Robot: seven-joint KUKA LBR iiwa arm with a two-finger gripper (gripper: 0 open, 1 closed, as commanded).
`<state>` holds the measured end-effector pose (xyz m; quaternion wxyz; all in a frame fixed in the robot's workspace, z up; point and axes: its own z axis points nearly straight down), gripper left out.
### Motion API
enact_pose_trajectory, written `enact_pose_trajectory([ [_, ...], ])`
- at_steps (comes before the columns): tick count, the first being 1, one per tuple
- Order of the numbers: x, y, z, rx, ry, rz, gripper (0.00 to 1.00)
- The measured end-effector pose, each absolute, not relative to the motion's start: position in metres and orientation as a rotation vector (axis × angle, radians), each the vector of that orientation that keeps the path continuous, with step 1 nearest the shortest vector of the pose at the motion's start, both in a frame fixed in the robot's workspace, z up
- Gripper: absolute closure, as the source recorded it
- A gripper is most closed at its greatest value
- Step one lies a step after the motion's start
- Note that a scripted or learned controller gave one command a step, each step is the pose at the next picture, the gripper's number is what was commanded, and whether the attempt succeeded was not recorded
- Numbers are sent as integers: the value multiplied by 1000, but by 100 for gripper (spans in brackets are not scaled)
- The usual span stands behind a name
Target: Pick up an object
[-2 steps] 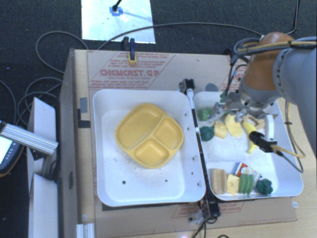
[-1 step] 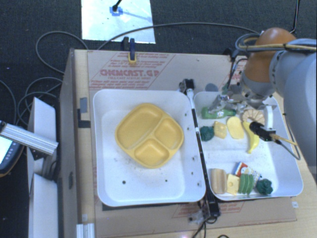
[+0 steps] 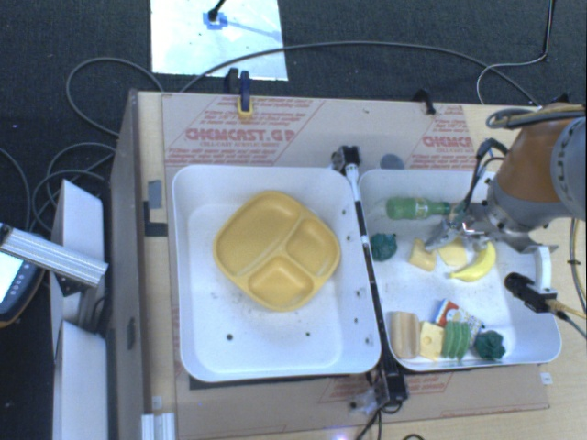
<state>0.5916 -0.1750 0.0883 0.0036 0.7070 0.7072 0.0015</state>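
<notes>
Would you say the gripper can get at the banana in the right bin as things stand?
Probably yes: the gripper hangs right beside the banana, which lies uncovered, though a yellow block sits close by.

Crowded in the right bin (image 3: 550, 342): green bottle (image 3: 415, 209) along the far side, banana (image 3: 477, 264) and two yellow chunks (image 3: 424, 257) mid-bin beneath the hand (image 3: 456, 232), green lump (image 3: 382, 245) by the dividing wall. Packed tight along the near wall (image 3: 445, 335). Open floor mid-bin between the clusters. Left bin (image 3: 197, 337) blocked centrally by a yellow divided plate (image 3: 277, 249); bare margins all round.
</notes>
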Motion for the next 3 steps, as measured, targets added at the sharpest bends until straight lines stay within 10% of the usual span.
enact_pose_trajectory([
  [1, 594, -173, 100, 2212, 2217, 13, 100],
  [2, 629, -159, 85, 2217, 2224, 3, 100],
  [3, 588, -179, 164, 2216, 2219, 3, 100],
])
